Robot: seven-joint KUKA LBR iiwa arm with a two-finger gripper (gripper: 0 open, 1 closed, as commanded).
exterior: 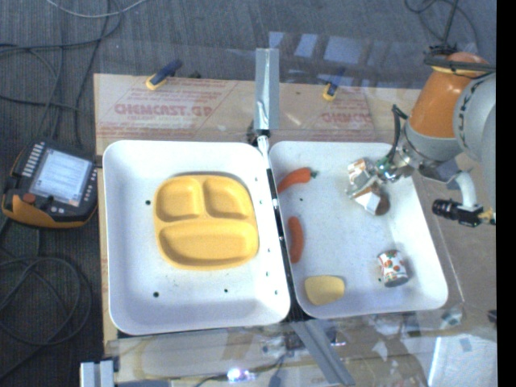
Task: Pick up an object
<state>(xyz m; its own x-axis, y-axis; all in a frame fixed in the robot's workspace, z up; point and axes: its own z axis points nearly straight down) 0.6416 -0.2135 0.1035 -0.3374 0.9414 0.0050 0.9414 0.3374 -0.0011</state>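
A small silvery-brown object [367, 188] is seen in the right bin [419, 240], at its upper right, directly under the gripper [389, 168] and touching it. Whether the gripper is spread or pinching cannot be told. Below it lies a small can [392, 268]; leftward, a carrot [294, 177], a sausage [295, 239] and a yellow sponge [324, 289].
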